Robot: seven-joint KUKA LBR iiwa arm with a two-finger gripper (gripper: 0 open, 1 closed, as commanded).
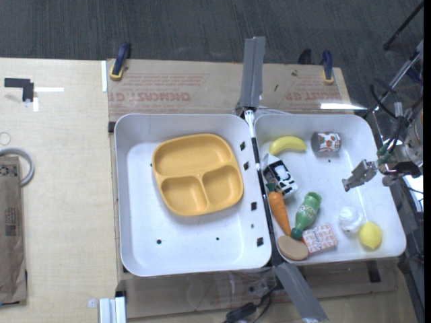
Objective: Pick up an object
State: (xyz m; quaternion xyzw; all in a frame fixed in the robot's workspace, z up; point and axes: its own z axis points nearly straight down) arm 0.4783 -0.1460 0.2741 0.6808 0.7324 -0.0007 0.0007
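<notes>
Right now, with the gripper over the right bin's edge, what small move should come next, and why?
Probably lower the gripper toward the small white object and lemon just below it in the right bin. Nothing appears between its fingers, and those two lie nearest, apart from the crowded carrot and green bottle.

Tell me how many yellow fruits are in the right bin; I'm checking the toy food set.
2. A banana lies near the bin's back left corner, and a lemon sits near its front right corner. None seem hidden.
</notes>
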